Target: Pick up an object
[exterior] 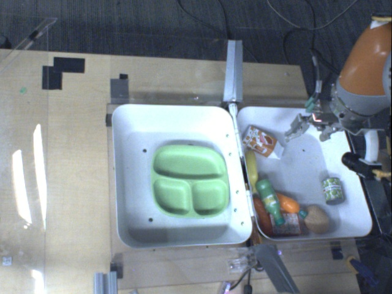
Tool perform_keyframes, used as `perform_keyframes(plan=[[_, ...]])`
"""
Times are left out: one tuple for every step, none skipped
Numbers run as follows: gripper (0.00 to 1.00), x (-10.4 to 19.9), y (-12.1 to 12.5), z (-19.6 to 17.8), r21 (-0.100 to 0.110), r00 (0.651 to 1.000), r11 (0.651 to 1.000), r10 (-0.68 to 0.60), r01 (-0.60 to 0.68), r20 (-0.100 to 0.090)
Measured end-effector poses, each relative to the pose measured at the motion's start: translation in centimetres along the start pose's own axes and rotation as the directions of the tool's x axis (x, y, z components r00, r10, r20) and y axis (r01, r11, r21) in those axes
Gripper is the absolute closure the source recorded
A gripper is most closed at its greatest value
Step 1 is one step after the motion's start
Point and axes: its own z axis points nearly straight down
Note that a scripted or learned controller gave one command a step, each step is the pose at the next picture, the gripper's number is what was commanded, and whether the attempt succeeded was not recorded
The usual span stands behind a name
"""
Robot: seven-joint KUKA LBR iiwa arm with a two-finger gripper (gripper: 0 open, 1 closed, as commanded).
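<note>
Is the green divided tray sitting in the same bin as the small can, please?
No, the green tray lies in the left bin, while the can is in the right bin.

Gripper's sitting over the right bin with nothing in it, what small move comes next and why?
Probably ease the gripper left and down toward the snack packet: it lies nearest, apart from the clutter at the right bin's lower edge, so a try there looks least obstructed.

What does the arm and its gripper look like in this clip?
The arm has a rounded orange band over a grey wrist section. The gripper is a small grey metal assembly with thin fingers and a tiny red-and-green spot. A thin dark cable runs beside the wrist.
</note>
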Motion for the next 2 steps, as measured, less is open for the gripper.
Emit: perform_keyframes(plan=[[0.0, 3.6, 6.7, 9.3, -0.02, 0.994, 0.994, -0.106, 0.106, 0.004], [0.0, 3.3, 4.6, 10.3, -0.041, 0.994, 0.993, -0.11, 0.111, 0.004]])
